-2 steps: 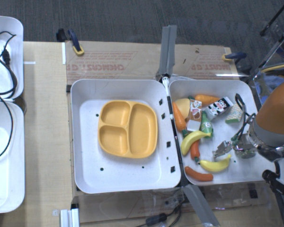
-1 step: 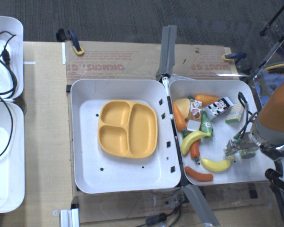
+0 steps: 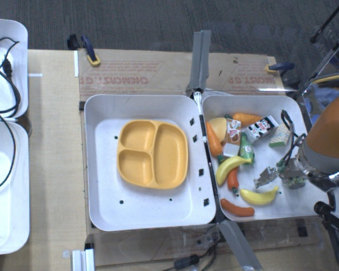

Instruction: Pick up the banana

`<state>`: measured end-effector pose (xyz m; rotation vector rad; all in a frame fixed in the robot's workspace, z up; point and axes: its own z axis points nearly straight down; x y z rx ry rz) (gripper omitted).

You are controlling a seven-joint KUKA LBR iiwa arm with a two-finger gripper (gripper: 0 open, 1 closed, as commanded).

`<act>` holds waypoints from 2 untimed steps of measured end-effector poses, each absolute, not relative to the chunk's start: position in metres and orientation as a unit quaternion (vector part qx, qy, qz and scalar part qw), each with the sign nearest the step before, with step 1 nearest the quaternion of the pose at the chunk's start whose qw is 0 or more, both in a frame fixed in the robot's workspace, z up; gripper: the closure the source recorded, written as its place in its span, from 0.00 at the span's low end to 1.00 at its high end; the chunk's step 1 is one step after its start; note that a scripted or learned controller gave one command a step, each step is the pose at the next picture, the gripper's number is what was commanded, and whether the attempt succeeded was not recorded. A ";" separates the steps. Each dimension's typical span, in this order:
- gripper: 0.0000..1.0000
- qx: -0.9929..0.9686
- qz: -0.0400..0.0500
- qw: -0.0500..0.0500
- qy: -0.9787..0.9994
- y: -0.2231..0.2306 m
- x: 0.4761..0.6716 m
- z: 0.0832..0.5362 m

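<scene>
While the gripper (image 3: pixel 269 176) hangs low in the right bin (image 3: pixel 296 208), its jaws look partly open and hold nothing. The banana (image 3: pixel 259 195) lies just below them, untouched. This is the approach step; next it must descend and close.

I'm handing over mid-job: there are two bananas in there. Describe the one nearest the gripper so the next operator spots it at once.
Look in the right bin, near its front edge. The banana lies just front-left of the gripper, curving upward at both ends. Unlike the other banana beside the carrots, it lies clear of the pile, above a red sausage.
</scene>
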<state>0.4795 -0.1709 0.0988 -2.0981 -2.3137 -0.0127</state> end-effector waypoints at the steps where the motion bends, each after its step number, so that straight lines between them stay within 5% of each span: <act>1: 0.00 -0.647 0.001 0.000 -0.762 -0.146 0.548 0.095; 2: 0.00 -0.469 0.003 0.003 -0.883 -0.115 0.606 0.090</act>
